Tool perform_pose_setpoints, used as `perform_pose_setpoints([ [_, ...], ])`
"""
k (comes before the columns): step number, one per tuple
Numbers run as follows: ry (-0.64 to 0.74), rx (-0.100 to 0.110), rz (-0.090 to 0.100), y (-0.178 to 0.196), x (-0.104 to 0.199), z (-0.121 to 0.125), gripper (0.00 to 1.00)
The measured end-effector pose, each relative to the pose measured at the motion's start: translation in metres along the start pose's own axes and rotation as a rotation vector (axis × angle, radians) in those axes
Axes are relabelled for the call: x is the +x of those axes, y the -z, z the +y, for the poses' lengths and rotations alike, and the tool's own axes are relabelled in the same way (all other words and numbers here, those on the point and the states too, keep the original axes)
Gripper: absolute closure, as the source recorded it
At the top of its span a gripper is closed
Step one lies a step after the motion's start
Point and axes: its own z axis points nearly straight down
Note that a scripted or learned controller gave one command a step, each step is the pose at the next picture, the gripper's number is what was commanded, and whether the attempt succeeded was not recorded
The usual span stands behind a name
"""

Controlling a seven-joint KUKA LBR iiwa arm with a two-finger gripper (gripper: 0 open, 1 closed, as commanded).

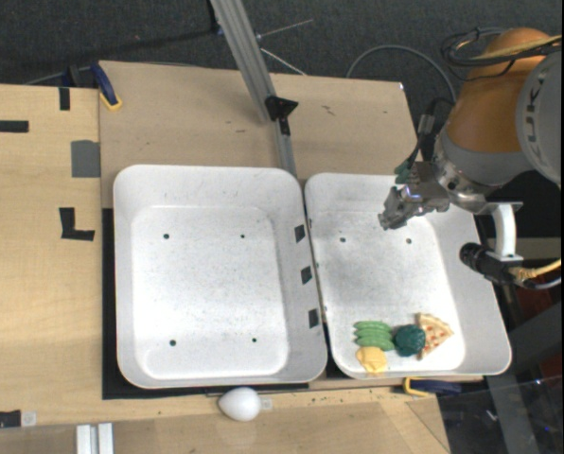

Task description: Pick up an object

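Note:
In the right bin (358, 263), near its front edge, lie several small toys: a green ridged piece (372, 332), a dark teal ball (410, 340), a yellow piece (372, 357) and an orange pizza-slice shape (435, 330). They sit clustered and touching. My gripper (394, 218) hangs over the back right part of the same bin, well behind the toys. I see nothing between its fingers, and whether they are open or shut is not clear from this angle.
The left bin (211, 272) lies beside the right one. A white egg-shaped object (239, 404) rests on the bench in front of the left bin. A grey metal bar (249, 50) slants down toward the gap between the bins.

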Motion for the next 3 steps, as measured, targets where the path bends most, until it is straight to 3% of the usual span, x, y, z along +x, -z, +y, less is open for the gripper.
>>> perform_pose_setpoints([
  [3,0.001,0.000,0.000,-0.007,0.164,0.035,1.00],
])
